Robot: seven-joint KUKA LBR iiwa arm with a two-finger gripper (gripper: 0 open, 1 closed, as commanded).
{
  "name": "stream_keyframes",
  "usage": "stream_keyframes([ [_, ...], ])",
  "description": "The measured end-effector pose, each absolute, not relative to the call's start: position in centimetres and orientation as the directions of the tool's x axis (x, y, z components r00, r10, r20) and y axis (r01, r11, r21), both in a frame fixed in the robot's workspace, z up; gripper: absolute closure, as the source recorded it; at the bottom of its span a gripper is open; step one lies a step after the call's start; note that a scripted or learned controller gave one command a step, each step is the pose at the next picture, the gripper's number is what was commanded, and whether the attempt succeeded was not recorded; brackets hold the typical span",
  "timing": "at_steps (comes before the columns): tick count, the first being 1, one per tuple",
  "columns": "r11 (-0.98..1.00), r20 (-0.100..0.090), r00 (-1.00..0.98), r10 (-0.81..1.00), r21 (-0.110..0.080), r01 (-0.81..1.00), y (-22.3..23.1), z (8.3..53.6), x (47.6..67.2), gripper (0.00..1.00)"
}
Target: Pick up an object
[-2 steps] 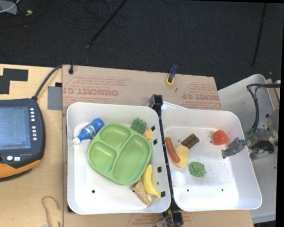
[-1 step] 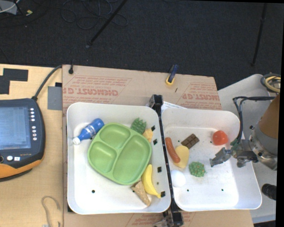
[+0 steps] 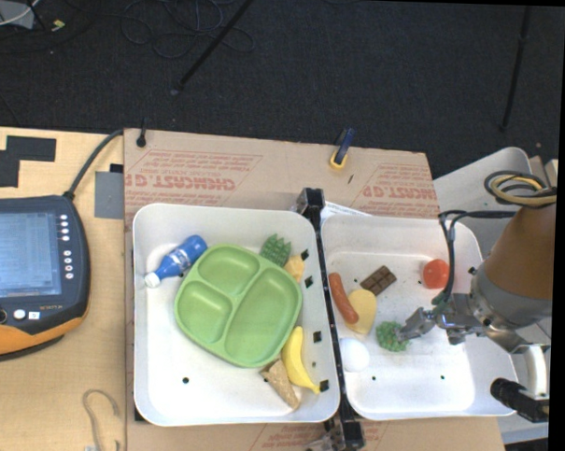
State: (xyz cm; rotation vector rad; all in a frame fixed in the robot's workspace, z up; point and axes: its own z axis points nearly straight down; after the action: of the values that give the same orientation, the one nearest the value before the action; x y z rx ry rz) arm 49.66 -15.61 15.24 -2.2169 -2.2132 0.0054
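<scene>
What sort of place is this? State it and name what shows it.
Probably a robot lab bench for grasping trials: two white bins of toy food such as a banana, a grey arm reaching in, and a control pendant beside them.

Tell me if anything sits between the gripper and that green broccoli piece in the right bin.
Nothing visible does. The gripper is low in the right bin, right beside the broccoli piece. The yellow piece and the white egg lie further left, off that line.
</scene>
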Motion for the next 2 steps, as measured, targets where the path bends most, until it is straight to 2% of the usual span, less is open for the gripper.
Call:
stream_keyframes([
  [1,0.001,0.003,-0.001,1.000,-0.008,1.000,-15.8,10.6,48.9,0.00],
  [2,0.001,0.002,-0.001,1.000,-0.003,1.000,-15.6,8.7,49.0,0.00],
])
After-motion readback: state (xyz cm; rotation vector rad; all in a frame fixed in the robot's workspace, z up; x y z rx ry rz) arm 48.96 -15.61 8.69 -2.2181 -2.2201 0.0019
